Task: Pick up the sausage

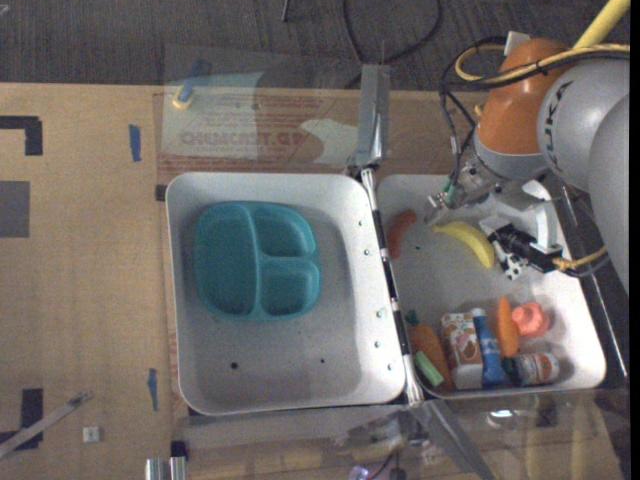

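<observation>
The sausage (400, 231) is a short reddish-brown piece lying at the far left of the right bin (575, 313), close to the divider wall. My gripper (452, 196) hangs over the back of that bin, to the right of the sausage and slightly behind it, just above the end of a yellow banana (468, 241). Nothing shows between the gripper and the sausage; the two are apart. The grey arm with its orange band (515, 118) reaches in from the upper right.
A teal divided plate (257, 259) lies in the left bin (200, 368). Along the right bin's front edge sit a carrot (428, 346), a juice carton (460, 346), a blue tube (487, 346), an orange piece (507, 326), a pink toy (529, 319) and a can (537, 369).
</observation>
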### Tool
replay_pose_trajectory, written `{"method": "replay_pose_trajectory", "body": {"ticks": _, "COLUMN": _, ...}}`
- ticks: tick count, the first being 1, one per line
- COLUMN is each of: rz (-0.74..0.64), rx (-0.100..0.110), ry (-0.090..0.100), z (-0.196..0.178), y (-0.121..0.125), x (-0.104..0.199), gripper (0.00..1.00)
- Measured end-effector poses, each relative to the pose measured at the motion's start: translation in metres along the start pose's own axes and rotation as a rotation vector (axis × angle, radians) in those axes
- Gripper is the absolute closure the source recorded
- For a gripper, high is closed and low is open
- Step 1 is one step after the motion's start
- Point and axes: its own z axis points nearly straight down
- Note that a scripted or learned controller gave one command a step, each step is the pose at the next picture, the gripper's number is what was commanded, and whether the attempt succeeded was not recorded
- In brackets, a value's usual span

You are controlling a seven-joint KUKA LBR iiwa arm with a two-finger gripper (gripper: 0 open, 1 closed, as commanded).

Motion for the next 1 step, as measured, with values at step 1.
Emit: {"method": "replay_pose_trajectory", "body": {"ticks": 1, "rz": 0.0, "rx": 0.004, "ry": 0.004, "z": 0.0007, "y": -0.0005, "x": 0.0011, "gripper": 0.0}}
